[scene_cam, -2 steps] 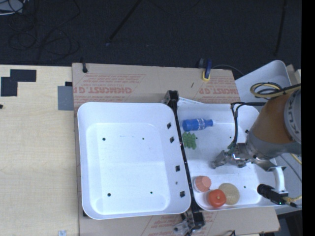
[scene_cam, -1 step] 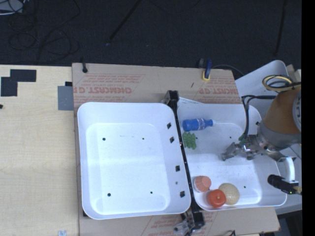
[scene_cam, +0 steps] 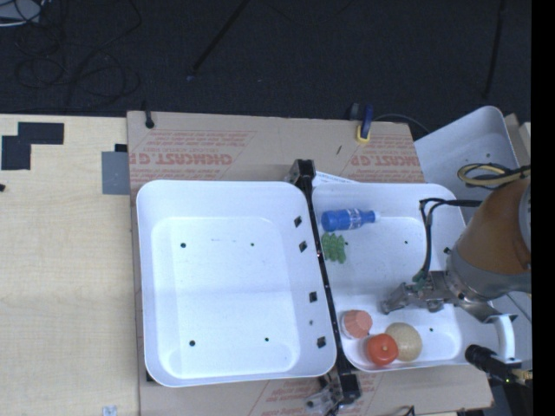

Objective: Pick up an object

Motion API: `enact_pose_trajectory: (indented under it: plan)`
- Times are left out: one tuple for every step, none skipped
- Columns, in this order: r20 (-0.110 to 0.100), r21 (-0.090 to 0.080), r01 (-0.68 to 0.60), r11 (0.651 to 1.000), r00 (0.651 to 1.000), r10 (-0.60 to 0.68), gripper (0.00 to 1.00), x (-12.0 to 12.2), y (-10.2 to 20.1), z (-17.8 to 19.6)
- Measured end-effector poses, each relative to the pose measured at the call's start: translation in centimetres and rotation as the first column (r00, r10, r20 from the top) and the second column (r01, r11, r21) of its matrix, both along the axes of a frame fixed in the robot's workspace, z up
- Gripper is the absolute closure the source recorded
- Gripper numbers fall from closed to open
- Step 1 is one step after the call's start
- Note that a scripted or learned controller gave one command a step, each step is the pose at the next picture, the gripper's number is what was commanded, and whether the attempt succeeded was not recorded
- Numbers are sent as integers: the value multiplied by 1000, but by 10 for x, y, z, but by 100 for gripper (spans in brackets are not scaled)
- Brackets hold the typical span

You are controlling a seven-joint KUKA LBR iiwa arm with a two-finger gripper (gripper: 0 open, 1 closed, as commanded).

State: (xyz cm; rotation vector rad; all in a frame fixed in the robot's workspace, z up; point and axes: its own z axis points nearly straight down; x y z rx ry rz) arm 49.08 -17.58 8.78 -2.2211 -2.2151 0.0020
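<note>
In the right bin [scene_cam: 395, 232] lie a blue bottle [scene_cam: 347, 219] near the far left corner, a small green leafy piece [scene_cam: 334, 248] just below it, a pale pink round piece [scene_cam: 356, 322], a red-orange tomato-like ball [scene_cam: 381, 348] and a beige ball [scene_cam: 404, 341] at the near edge. My gripper [scene_cam: 397, 300] reaches in from the right, low over the bin floor, slightly above and to the right of the three round things. Nothing is visible between its fingers.
The left bin [scene_cam: 173, 232] sits beside the right one, parted by a black clamp strip [scene_cam: 314, 258]. Both rest on brown cardboard [scene_cam: 217, 150]. The grey arm with its orange band [scene_cam: 499, 237] covers the right bin's right side.
</note>
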Motion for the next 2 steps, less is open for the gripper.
enact_pose_trajectory:
  plan:
    - [5,-2,-6,1000,1000,7,0,56,17,0]
    - [7,-4,-6,1000,1000,6,0,110,-15,0]
